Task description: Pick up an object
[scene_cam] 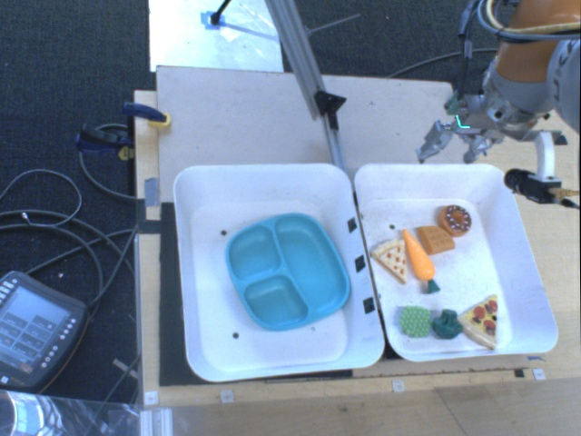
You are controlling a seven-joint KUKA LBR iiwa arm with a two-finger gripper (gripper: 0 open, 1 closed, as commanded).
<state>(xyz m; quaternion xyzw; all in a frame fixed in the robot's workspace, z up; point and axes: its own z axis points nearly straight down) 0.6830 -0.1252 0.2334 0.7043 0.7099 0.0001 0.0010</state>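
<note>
Camera view: jaws spread above the far rim of the right bin

Camera view looks down on a desk (245,107) bearing two white bins side by side. In the left bin (204,334) a blue three-compartment plate (287,271) lies flat near the middle. The right bin (522,271) holds the toy food: a brown donut (454,220) near the far side, a tan waffle square (435,240) just beside it, an orange carrot (419,257) lying lengthwise in the middle, and a cracker-like wedge (392,260) just left of the carrot. Toward the near edge sit a pale green lettuce piece (415,321), a dark green broccoli (446,323) touching it, and a pizza slice (481,320) at the near right corner.

The arm enters from the upper right, its orange band (536,16) above the wrist. The gripper (457,146) hangs over the far rim of the right bin, well apart from the food. Its jaws stand wide, with nothing between them; one finger (434,143) points down and left.
</note>
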